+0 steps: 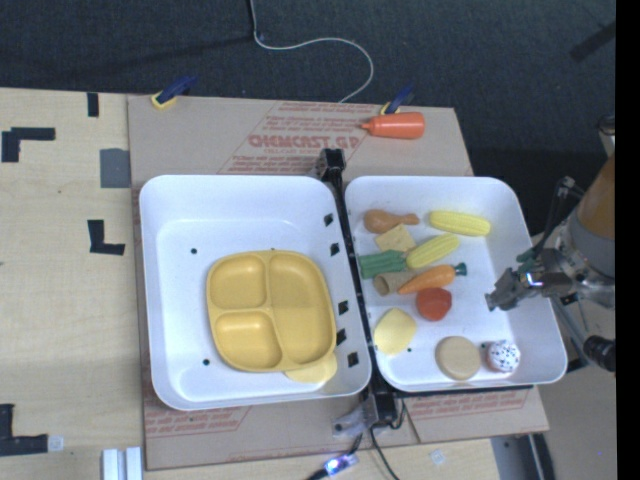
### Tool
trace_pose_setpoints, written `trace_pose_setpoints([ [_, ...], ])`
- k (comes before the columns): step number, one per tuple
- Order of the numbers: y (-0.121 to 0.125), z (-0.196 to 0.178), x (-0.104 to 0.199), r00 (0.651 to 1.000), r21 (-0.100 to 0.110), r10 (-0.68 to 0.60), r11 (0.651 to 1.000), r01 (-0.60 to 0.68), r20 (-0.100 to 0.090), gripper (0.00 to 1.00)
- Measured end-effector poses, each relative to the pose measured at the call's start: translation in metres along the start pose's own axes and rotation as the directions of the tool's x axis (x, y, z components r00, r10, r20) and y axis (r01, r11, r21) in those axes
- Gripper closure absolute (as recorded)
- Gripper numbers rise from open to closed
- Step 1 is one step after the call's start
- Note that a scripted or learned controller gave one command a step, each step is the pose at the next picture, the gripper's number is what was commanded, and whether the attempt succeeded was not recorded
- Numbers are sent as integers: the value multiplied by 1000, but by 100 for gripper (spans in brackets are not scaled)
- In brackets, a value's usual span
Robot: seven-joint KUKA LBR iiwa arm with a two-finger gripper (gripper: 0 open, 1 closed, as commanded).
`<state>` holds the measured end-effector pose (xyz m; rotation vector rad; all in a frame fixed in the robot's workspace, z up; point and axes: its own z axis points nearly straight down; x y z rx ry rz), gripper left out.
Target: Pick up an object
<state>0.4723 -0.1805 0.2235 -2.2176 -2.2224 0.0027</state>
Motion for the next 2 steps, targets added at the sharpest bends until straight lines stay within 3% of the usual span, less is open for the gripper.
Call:
trace_pose_setpoints([
  [1,5,13,54,1000,5,-4,1000,4,-3,100],
  [2,8,0,104,1000,3,-5,1000,5,-2,100],
])
